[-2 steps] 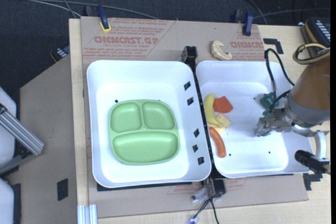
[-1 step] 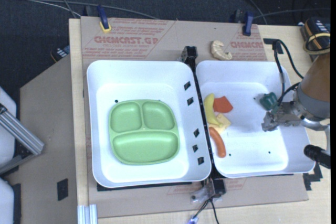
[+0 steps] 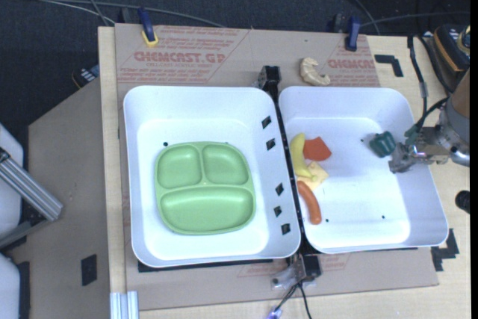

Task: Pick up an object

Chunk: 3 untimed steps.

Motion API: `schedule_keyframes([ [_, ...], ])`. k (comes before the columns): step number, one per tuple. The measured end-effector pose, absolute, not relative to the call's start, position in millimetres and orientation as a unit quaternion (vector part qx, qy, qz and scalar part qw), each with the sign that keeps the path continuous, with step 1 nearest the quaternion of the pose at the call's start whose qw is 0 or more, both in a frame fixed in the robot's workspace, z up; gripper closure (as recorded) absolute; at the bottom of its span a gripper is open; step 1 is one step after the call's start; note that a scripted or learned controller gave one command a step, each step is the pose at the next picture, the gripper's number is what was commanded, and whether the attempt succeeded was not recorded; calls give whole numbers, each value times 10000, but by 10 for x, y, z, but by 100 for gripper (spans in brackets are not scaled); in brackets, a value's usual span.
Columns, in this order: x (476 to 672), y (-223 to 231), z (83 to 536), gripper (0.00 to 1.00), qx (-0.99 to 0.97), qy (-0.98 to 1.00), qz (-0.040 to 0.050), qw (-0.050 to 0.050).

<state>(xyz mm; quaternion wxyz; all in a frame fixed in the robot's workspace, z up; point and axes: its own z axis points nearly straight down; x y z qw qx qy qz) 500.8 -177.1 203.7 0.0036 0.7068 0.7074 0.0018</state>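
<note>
In the right bin [image 3: 418, 224], several toy foods lie along the left wall: a yellow banana-like piece [image 3: 298, 149], a red-orange wedge [image 3: 317, 149], a pale yellow piece [image 3: 315, 174] and an orange sausage [image 3: 309, 202]. A small teal object [image 3: 383, 143] rests near the bin's right side. My gripper [image 3: 402, 160] hangs low over the right edge of this bin, just right of and slightly below the teal object. I see nothing held in it.
The left bin [image 3: 138, 183] holds a green divided plate [image 3: 205, 187]. A beige toy piece [image 3: 315, 71] lies on the bench behind the right bin. Black clips line the divider between the bins. Cables run along the right side.
</note>
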Motion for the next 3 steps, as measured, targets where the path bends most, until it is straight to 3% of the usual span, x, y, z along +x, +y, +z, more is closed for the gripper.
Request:
schedule_keyframes([
  [1, 5021, -1773, 2411, 100, 7065, 7078, 13, 26],
  [3, 5497, -768, 2330, 100, 7053, 7089, 7, 5],
])
